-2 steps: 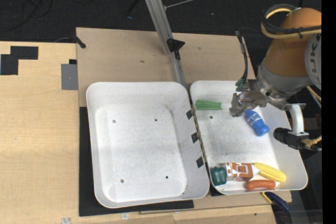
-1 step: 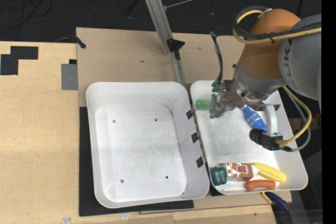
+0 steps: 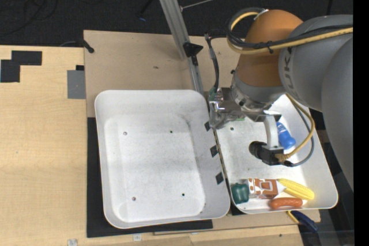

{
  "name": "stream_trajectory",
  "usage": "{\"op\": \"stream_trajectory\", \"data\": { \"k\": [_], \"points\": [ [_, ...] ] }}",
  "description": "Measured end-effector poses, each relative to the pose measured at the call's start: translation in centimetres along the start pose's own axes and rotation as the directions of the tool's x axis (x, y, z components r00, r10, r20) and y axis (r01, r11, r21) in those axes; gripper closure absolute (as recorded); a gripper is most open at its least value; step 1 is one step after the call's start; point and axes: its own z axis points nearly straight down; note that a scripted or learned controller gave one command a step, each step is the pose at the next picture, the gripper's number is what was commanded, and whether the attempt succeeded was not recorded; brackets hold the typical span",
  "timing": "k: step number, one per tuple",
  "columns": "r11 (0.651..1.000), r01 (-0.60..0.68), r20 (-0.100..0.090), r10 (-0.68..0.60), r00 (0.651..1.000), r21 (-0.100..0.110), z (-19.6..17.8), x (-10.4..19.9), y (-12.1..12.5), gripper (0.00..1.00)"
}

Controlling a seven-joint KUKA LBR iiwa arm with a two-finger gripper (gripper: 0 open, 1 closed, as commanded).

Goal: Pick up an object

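My gripper hangs low over the far left part of the right bin, close to the wall it shares with the left bin. Just to the right of the wrist lies a blue and white object, partly hidden by the arm. Along the bin's near edge lie a green item, an orange and white packet, a yellow corn cob and a red sausage. I see nothing between the gripper and these things.
The left bin stands beside the right one, with black clips along their shared wall. A slanted metal rail rises behind the bins. The large grey arm covers the right bin's far right.
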Motion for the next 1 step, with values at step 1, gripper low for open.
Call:
{"op": "stream_trajectory", "data": {
  "k": [1],
  "points": [
    [1.0, 0.001, 0.0, -0.001, 1.0, -0.003, -0.06, 5.8, 0.67, 1.0]
  ]
}}
